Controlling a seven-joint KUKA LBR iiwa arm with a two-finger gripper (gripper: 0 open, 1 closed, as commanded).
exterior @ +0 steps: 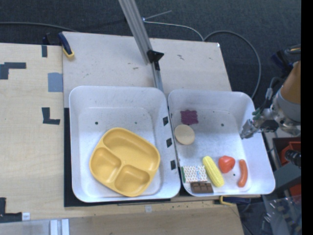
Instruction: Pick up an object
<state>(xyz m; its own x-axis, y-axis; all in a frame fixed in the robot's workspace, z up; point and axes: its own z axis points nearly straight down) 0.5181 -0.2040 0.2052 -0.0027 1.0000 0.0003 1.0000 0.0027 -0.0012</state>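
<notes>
Far to the left of my fingers, across both bins, a yellow divided plate lies flat in the left bin, its three compartments facing up. Nearer to me, past the two bin walls that meet in the middle, the right bin holds the small things. A purple block sits toward the far side of it, left of my fingers and a little beyond them, and a round tan disc lies just beside it on the near side. Down at the near edge, left of and below my fingers, a pale checkered piece rests beside a brown chocolate-like bar; whether the two touch I cannot tell. A yellow corn cob lies at a slant just right of these, and a red tomato sits next to the cob. An orange-red sausage lies closest, almost directly below my fingers, near the bin's right wall. My fingers hang over the right rim of the right bin, pointing in toward it. Nothing is between them, and they touch none of the objects. They look drawn near each other, but at this size I cannot tell how far open they are. Behind the bins, a metal rail slants across the pale surface.
</notes>
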